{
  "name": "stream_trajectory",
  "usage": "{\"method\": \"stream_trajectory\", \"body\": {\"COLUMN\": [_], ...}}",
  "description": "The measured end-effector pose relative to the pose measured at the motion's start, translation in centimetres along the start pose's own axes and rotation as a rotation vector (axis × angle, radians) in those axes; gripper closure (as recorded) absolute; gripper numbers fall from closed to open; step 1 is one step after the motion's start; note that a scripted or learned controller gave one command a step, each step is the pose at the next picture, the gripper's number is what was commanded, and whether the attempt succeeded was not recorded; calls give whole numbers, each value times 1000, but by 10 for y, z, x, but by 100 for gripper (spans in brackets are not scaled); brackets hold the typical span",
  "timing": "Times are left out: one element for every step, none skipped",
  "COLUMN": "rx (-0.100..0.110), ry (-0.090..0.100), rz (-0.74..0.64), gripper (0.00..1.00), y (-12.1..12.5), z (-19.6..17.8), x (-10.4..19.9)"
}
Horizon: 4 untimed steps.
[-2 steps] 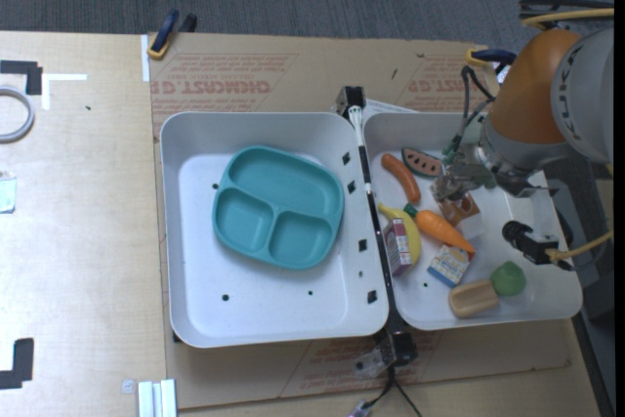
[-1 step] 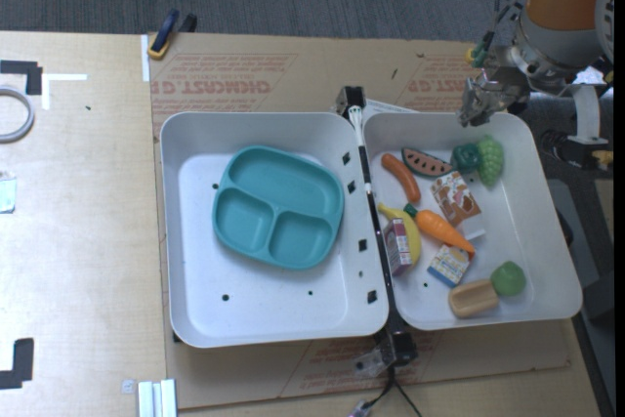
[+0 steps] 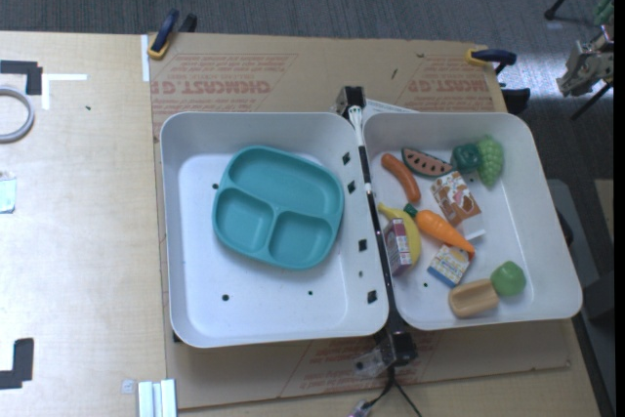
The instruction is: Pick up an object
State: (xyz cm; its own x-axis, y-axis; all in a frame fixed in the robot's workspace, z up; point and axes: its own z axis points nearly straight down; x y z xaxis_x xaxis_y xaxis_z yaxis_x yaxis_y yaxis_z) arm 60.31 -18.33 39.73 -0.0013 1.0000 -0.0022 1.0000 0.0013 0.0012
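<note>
You're at the start: nothing is picked yet. The toys lie in the right bin [image 3: 547, 210], carrot [image 3: 441, 229] in the middle. Tool state: cannot tell. Next, descend over one free-standing toy.

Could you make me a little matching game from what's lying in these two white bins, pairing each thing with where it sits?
Things:
1. teal divided plate
2. toy carrot
3. green apple
4. toy hot dog

Places:
A. right bin, near front corner, beside a bread roll
B. left bin
C. right bin, top left part
D. right bin, middle

Pairs: 1-B, 2-D, 3-A, 4-C
</note>
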Motion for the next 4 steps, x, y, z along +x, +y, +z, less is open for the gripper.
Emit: {"method": "stream_trajectory", "body": {"rx": [-1, -2, -4, -5], "ry": [-2, -5, -7, -9], "rz": [-3, -5, -8, -11], "gripper": [100, 100, 100, 100], "y": [1, 2, 3, 4], "z": [-9, -19, -28, -37], "x": [0, 0, 0, 0]}}
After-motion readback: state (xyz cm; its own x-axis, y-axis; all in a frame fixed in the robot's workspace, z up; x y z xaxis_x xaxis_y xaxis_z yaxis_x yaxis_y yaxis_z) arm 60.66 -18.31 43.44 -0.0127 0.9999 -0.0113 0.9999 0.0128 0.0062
